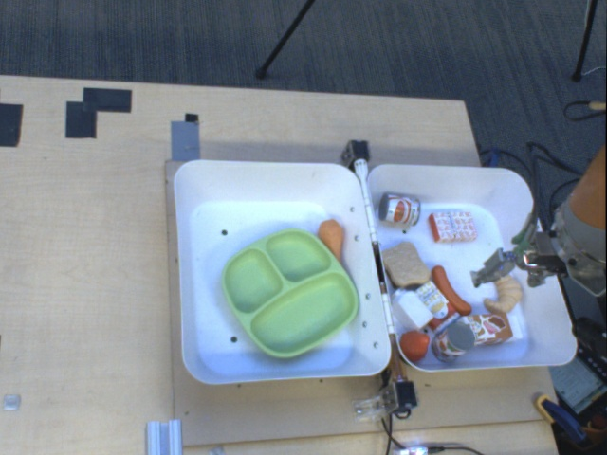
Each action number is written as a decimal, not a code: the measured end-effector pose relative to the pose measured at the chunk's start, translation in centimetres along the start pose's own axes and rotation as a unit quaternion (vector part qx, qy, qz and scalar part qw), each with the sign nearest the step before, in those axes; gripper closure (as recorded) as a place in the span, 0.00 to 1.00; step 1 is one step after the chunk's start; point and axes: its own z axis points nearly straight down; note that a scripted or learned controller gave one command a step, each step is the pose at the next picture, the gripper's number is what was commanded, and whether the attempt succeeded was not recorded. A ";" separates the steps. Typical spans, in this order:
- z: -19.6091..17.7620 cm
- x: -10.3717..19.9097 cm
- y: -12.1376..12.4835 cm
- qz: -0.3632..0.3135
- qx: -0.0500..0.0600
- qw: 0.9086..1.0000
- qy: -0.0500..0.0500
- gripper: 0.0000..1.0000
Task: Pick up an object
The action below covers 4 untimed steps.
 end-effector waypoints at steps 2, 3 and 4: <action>10.7 4.2 2.3 0.000 -0.005 1.000 -0.001 0.00; 9.5 4.4 2.6 0.000 -0.008 1.000 0.000 1.00; 1.9 10.9 9.7 -0.001 -0.002 1.000 0.001 1.00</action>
